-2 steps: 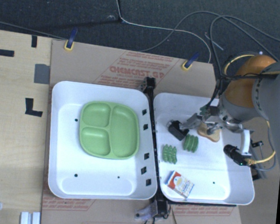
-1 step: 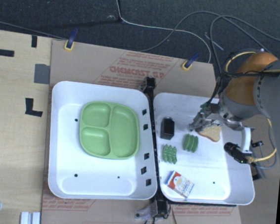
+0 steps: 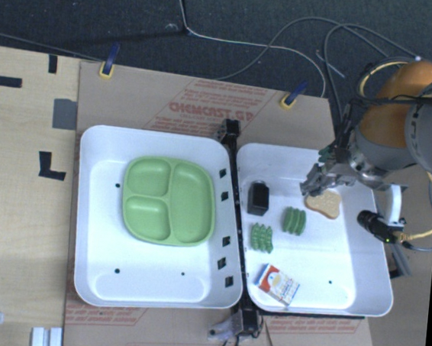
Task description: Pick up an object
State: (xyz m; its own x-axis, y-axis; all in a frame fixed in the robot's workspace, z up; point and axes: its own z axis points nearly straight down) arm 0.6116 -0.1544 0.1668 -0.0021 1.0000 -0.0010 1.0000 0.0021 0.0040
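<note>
Overhead, we read "CHEMCAST GP" on the cardboard (image 3: pixel 207 110). We counted two green pieces (image 3: pixel 295 220) (one black block (image 3: pixel 258 198), one carton (image 3: pixel 276 284)) in the right bin (image 3: pixel 341 297); the gripper (image 3: pixel 321 181) touched the toast-like slice (image 3: pixel 325 204).

"CHEMCAST GP" on cardboard sheet (image 3: pixel 207 108)
</note>
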